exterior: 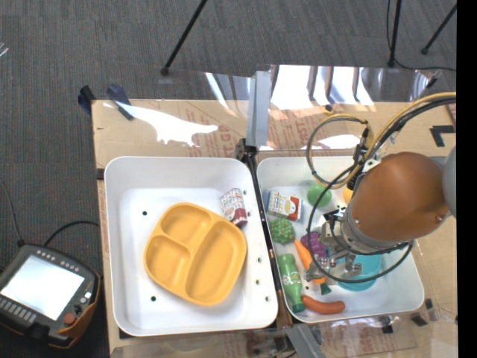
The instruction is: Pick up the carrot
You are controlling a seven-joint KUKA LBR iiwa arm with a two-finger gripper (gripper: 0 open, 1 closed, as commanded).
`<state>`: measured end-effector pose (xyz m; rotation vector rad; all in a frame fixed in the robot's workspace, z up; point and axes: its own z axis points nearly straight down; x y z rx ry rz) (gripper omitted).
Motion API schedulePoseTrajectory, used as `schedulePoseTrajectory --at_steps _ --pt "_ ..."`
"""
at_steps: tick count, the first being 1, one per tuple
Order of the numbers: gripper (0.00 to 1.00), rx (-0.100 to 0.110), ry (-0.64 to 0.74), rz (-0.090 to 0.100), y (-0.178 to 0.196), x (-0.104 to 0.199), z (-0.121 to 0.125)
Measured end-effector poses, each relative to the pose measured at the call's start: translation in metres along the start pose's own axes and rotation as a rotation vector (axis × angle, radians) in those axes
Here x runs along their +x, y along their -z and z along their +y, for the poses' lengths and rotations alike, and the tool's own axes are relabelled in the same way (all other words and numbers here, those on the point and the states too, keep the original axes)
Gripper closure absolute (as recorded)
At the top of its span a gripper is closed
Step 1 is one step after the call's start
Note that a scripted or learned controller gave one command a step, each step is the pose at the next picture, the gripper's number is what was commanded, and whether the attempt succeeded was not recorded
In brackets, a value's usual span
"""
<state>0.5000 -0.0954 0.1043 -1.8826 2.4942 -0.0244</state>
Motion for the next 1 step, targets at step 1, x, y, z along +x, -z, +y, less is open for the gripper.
schedulePoseTrajectory --at_steps 1 --pt "1.00 -0.014 0.007 -0.004 0.0869 -0.0990 0.0001"
